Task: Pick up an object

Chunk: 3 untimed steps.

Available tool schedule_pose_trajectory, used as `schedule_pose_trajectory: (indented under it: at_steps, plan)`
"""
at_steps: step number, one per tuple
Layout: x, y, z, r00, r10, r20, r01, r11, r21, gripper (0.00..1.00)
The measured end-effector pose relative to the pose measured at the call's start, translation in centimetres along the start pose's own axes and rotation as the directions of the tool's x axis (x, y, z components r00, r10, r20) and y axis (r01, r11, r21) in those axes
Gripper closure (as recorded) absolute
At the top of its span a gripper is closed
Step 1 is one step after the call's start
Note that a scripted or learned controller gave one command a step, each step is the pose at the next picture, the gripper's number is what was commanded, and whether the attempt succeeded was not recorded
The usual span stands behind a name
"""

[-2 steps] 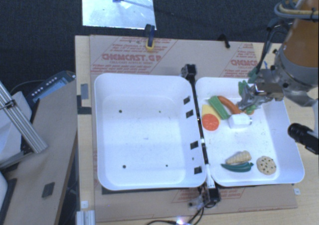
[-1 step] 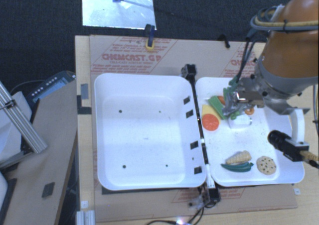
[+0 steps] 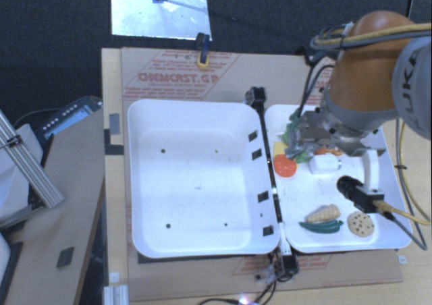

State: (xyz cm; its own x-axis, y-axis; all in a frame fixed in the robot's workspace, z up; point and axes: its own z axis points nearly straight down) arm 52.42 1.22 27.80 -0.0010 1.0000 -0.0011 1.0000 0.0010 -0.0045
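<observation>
The right bin [image 3: 385, 233] holds several small toy foods. A red tomato [image 3: 285, 167] lies near the divider, with a white block [image 3: 325, 162] just to its right. Toward the front lie a tan corn-like piece [image 3: 322, 213], a dark green pepper [image 3: 322, 227] and a round brown cookie [image 3: 361, 224]. Something green and yellow [image 3: 290, 139] peeks out under the arm at the bin's back left. My gripper [image 3: 309, 143] is low over the back left of this bin, just above the tomato and the white block; the arm's wrist hides its tips.
The left bin [image 3: 145, 229] stands beside the right one, split from it by a black clipped divider [image 3: 264, 162]. Both rest on a cardboard sheet [image 3: 177, 74]. A black fitting with a yellow cable [image 3: 358, 192] hangs off the arm over the right bin.
</observation>
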Motion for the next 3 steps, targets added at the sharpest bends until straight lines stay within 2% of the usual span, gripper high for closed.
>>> schedule_pose_trajectory:
  at_steps: [1,2,3]
  plan:
    - [2.9,-3.9,3.3,1.0,-0.005,-0.002,0.005,1.0,0.0,1.0]
    - [0.3,-3.7,-3.3,1.0,0.001,-0.001,-0.001,1.0,-0.013,1.0]
    - [-0.8,-3.8,2.5,1.0,0.001,-0.001,-0.001,1.0,-0.002,1.0]
